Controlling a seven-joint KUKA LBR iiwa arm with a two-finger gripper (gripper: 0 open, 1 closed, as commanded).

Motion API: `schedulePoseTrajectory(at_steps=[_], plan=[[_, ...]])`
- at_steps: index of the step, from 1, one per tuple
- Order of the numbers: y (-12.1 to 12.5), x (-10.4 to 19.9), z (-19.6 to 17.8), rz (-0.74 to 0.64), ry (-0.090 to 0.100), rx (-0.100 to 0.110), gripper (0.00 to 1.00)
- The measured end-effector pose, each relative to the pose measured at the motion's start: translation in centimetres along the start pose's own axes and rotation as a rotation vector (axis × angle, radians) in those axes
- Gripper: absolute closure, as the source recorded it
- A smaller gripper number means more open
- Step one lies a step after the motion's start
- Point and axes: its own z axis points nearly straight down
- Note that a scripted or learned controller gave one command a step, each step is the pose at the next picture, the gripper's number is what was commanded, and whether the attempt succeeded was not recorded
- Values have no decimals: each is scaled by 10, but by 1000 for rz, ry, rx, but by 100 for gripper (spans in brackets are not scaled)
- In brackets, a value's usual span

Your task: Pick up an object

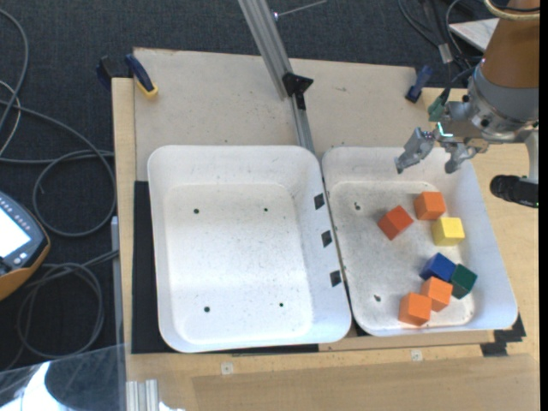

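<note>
candidate objects: we count seven small blocks in the right bin [488, 229]: an orange-red block [396, 222], an orange block [430, 205], a yellow block [449, 229], a blue block [439, 266], a dark green block [463, 278], and two orange blocks low down [437, 291] [416, 308].
grouping: the upper three lie near one another but apart; the lower four are bunched, several touching.
gripper [434, 155]: we see it above the far rim of the right bin, beyond the blocks, fingers spread apart, nothing between them.
arm: it enters from the right, with the orange band above the wrist.
left bin [163, 229]: beside the right bin, rims meeting along the middle.
bench [214, 101]: bare board behind both bins, a metal rail [270, 41] crossing it at a slant.
step in hand: we judge this as the approach; no block is grasped yet.
next move: we judge the orange block or the orange-red block the easiest picks, each standing free. the gripper would need to come toward the near side, centre over one block, descend with fingers straddling it, then close.
risk: we expect the bunched lower blocks to crowd the fingers.
</note>
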Motion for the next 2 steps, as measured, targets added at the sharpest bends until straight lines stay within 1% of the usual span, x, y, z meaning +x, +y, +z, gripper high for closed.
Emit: schedulePoseTrajectory(at_steps=[1,2], plan=[[1,0,-3,0,-1,-5,0],[0,3,60,0,0,2,0]])
